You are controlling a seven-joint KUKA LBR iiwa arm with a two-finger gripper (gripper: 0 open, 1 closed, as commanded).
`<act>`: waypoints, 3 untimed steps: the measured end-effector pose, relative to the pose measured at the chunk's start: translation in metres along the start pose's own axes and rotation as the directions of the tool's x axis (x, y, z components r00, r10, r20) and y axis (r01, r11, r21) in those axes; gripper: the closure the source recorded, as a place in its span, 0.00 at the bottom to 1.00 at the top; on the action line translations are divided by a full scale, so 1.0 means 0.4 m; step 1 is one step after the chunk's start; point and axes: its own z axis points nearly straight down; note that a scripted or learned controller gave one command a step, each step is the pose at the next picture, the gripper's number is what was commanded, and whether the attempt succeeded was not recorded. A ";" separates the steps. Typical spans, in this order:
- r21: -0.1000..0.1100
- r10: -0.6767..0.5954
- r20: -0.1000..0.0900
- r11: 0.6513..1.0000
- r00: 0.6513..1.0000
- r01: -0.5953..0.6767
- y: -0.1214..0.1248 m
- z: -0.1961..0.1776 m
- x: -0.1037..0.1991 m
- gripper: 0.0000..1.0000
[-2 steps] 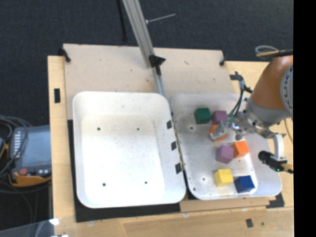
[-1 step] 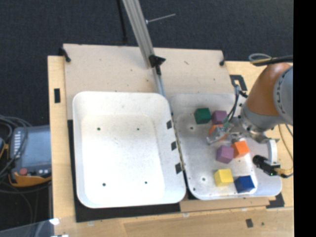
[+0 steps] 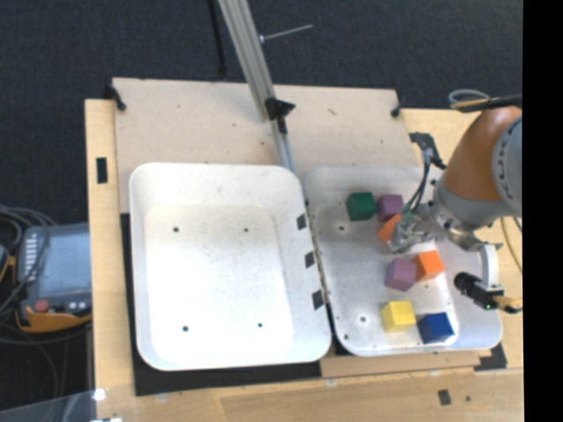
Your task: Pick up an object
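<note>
No readable text, labels, brands or numbers on any surface, bins and blocks unmarked

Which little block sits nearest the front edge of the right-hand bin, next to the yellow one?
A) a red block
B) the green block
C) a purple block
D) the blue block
D: the blue block lies right beside the yellow block at the near end of the right bin, while the green block sits at the far end.
</note>
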 end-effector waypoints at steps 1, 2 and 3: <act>0.001 -0.006 -0.001 1.000 1.000 0.006 -0.010 -0.144 -0.023 1.00; 0.001 -0.003 -0.001 1.000 1.000 0.003 -0.020 -0.261 -0.038 1.00; 0.003 -0.009 -0.002 1.000 1.000 0.009 -0.017 -0.333 -0.042 1.00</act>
